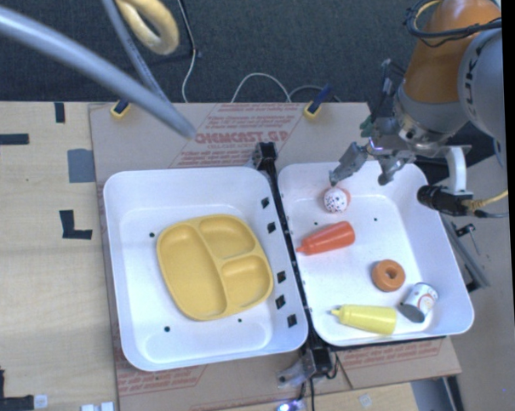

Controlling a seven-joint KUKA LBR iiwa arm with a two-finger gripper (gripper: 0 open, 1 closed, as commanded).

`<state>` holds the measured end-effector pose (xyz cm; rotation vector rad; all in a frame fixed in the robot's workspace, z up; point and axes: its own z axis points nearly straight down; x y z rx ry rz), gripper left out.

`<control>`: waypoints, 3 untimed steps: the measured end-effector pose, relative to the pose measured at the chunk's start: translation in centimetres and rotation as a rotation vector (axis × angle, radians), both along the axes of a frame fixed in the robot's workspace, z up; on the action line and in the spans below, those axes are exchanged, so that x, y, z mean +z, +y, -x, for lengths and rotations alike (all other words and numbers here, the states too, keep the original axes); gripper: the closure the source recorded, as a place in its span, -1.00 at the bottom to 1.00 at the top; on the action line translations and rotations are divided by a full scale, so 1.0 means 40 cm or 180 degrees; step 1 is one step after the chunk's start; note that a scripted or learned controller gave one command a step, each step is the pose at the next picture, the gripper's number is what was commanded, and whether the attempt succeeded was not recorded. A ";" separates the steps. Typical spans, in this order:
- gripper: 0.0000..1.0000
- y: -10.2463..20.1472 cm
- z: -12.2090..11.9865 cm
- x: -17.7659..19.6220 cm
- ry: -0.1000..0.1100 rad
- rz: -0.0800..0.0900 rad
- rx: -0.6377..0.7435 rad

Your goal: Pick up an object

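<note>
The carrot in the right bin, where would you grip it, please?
Probably across the carrot's thick middle, from straight above. It lies flat, its long axis roughly left-right, so fingers should close across its width. Bare bin floor on both sides leaves room.

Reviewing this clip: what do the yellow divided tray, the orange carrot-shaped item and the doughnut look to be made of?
Yellow divided tray: probably moulded plastic, matte, with soft rounded compartment walls and uniform colour.
Orange carrot-shaped item: likely toy plastic or rubber, smooth with a slight sheen.
Doughnut: looks like a toy, plastic or foam; its even orange-brown surface leaves that open.
</note>
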<state>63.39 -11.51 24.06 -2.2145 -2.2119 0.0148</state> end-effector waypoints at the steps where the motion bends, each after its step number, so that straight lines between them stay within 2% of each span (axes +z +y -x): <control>1: -1.00 0.001 -0.006 0.021 -0.0042 0.0005 0.0010; 3: -1.00 0.001 0.014 -0.199 -0.0032 0.0008 0.0007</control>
